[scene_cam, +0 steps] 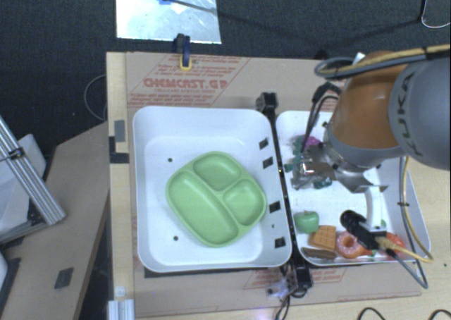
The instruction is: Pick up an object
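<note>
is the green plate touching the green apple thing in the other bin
Apart. The camera view shows the green plate lying in the left bin, while the small green piece sits in the right bin, the bin walls between them.

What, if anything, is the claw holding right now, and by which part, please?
It cannot be told. The claw is low in the right bin, over a teal thing, but the arm hides any hold.

You look down from above at a slant on the counter [211, 75], both white bins [204, 125] in frame, the arm [394, 111] entering from your right.
</note>
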`<action>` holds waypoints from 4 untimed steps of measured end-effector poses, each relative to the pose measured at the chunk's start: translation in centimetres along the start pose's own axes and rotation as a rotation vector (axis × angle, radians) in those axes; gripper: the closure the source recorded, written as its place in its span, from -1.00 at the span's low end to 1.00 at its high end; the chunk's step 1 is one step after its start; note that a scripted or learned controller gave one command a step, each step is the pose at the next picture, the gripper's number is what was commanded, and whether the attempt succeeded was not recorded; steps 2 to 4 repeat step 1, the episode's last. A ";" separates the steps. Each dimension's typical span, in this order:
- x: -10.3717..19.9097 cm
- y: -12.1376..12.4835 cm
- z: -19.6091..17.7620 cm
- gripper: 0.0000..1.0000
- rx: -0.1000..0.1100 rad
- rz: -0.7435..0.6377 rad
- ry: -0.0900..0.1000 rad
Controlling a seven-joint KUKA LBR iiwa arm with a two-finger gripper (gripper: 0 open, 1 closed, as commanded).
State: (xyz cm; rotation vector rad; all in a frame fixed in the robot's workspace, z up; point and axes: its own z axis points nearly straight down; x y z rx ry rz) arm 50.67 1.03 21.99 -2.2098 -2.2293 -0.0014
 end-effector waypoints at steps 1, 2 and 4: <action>2.0 -2.6 -0.5 1.00 0.001 0.001 -0.001; 2.0 -2.6 -0.5 1.00 0.001 0.001 -0.001; 2.0 -2.6 -0.5 1.00 0.001 0.001 -0.001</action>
